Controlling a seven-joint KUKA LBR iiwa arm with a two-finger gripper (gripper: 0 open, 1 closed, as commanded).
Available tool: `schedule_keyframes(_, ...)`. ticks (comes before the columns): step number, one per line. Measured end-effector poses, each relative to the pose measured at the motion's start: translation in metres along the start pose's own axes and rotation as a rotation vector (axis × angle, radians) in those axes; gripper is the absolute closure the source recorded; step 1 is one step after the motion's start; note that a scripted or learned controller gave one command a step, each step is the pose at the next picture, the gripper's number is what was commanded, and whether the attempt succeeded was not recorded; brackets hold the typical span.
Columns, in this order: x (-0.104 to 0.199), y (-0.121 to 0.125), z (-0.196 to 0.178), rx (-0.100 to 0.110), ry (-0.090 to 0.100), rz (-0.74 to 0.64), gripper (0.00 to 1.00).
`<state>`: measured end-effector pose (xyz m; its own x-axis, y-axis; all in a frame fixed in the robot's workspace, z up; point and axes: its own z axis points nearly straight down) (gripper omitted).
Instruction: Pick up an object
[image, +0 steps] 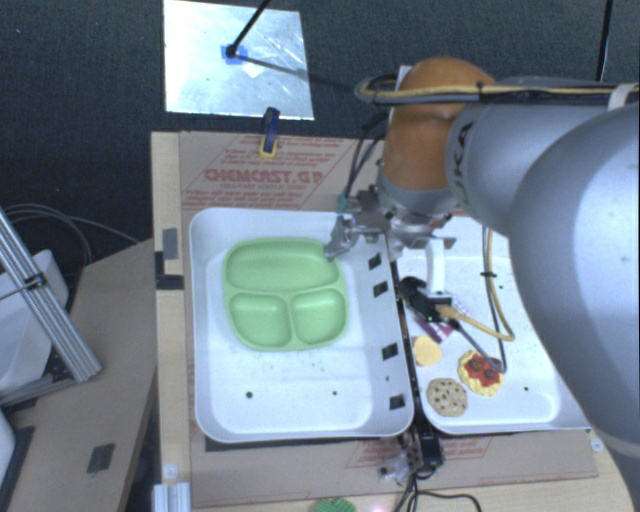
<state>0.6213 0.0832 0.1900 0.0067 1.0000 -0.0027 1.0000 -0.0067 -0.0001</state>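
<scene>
My tool hangs by the green tray in the left bin; I cannot tell how wide it is; I have picked up nothing yet; the cookie waits in the right bin.

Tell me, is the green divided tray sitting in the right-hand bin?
No, the green tray lies in the left bin; the right bin holds the small food pieces.

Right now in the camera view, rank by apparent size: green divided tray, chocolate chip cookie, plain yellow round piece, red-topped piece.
1. green divided tray, by far largest
2. chocolate chip cookie and red-topped piece: look about alike, not ranked
3. plain yellow round piece, smallest
</scene>
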Motion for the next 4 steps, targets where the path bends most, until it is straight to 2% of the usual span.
schedule_keyframes(1,-0.093,0.01,0.005,-0.002,-0.001,0.001,0.0)
schedule_keyframes(2,-0.085,0.011,-0.006,-0.004,0.003,-0.009,1.0)
schedule_keyframes(3,-0.008,-0.004,-0.048,-0.005,0.007,-0.018,1.0)
schedule_keyframes(4,0.059,0.018,0.011,-0.001,0.005,-0.016,1.0)
